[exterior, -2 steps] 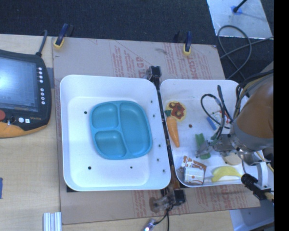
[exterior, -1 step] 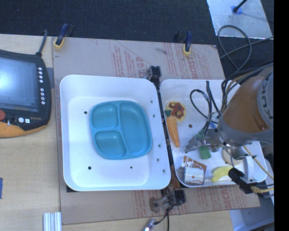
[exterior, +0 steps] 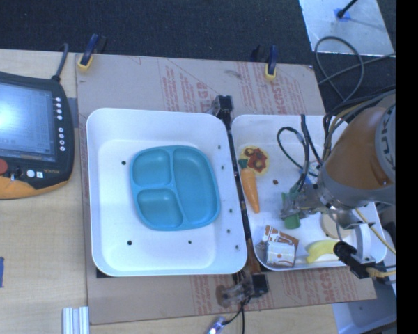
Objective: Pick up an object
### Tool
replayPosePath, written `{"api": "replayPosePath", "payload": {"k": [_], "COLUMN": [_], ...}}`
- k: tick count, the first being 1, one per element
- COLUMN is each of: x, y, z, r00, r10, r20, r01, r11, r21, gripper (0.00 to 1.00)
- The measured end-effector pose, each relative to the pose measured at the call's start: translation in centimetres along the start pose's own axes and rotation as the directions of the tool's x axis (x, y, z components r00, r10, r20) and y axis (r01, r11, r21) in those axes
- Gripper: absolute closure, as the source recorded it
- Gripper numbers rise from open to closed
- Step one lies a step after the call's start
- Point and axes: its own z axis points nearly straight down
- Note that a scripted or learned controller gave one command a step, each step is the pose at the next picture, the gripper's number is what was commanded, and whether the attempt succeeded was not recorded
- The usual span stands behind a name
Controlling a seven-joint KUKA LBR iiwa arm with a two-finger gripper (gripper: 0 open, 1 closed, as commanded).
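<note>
The right bin point(exterior: 279, 125) holds an orange toy carrot point(exterior: 250, 188), a pizza slice point(exterior: 254, 159), a small brown and white carton point(exterior: 279, 247), a yellow banana point(exterior: 321, 250) and a small green piece point(exterior: 291, 221). My gripper point(exterior: 293, 205) is low in this bin, just above the green piece, between the carrot and the banana. The grey and orange arm point(exterior: 359, 158) covers the bin's right side. Nothing visibly sits between the fingers.
The left bin point(exterior: 104, 186) holds a blue divided plate point(exterior: 174, 186). A teach pendant point(exterior: 24, 138) lies at the bench's left edge. Black cables point(exterior: 296, 148) loop over the right bin. Clamps point(exterior: 271, 61) stand at the board's back edge.
</note>
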Motion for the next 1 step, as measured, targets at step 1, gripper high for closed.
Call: {"api": "replayPosePath", "payload": {"k": [1], "x": [7.55], "y": [1.72], "z": [-9.13], "r00": [1.000], "r10": [0.006], "r20": [-0.005], "r01": [-0.006], "r11": [1.000], "r21": [-0.002], "gripper": [1.00]}}
